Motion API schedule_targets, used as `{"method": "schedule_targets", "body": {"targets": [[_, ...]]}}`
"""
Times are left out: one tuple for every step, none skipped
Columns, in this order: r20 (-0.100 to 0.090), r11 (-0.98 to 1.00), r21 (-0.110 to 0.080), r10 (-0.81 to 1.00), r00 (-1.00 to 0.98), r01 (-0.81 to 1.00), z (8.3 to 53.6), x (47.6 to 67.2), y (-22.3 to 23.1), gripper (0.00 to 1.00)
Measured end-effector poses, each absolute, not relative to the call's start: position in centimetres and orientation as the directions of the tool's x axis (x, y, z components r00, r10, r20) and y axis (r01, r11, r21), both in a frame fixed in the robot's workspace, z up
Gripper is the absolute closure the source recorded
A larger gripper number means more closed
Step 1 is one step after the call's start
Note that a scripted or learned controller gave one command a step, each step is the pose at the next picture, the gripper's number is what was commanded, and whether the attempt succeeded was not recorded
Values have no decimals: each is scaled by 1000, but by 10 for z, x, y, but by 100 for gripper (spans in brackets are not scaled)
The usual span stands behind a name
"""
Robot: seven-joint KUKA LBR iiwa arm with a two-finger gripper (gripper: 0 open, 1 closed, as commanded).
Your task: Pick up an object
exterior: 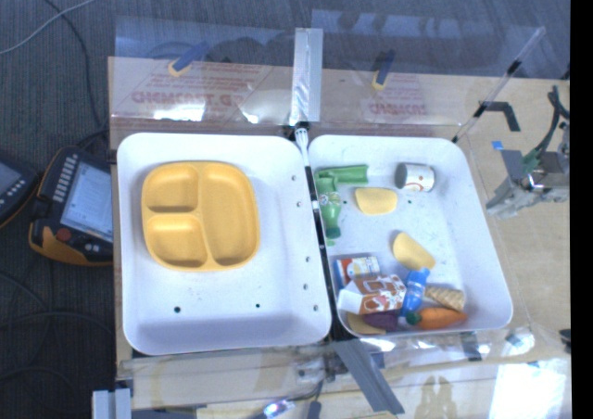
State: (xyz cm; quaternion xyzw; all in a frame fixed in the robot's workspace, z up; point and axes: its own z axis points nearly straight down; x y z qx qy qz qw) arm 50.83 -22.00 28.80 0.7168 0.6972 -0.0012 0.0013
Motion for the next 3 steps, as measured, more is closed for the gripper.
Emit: {"method": "schedule_targets", "body": {"targets": [[-5, 181, 1, 983, -181, 983, 337, 505, -212, 100], [1, 164, -2, 986, -164, 986, 207, 533, -146, 100], [1, 164, -2, 986, -164, 986, 207, 533, -146, 0]]}}
